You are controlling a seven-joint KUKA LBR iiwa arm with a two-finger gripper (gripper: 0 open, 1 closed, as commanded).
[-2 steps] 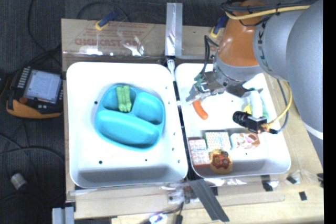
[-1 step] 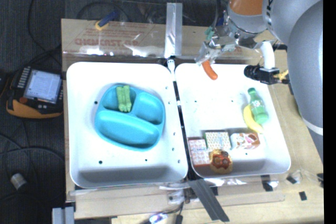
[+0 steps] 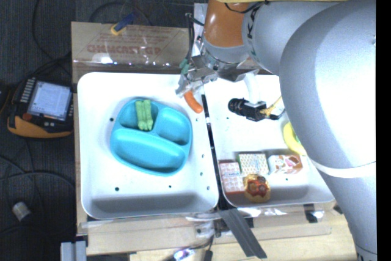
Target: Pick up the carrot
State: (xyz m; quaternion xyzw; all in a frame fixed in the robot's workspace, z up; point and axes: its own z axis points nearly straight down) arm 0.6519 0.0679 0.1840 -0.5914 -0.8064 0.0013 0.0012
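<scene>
The carrot (image 3: 194, 102), a short orange piece lying at a slant, is at the back right corner of the left bin (image 3: 98, 192), close to the rim shared with the right bin. My gripper (image 3: 189, 86) is directly above the carrot's upper end and seems to touch it. The grey arm with its orange band comes in from the upper right and hides what lies beneath it.
A blue divided plate (image 3: 153, 147) holding a green vegetable (image 3: 144, 114) fills the middle of the left bin. Along the right bin's (image 3: 232, 131) front lie small food boxes (image 3: 253, 163), a reddish-brown item (image 3: 256, 187) and a yellow object (image 3: 292, 137) half under the arm.
</scene>
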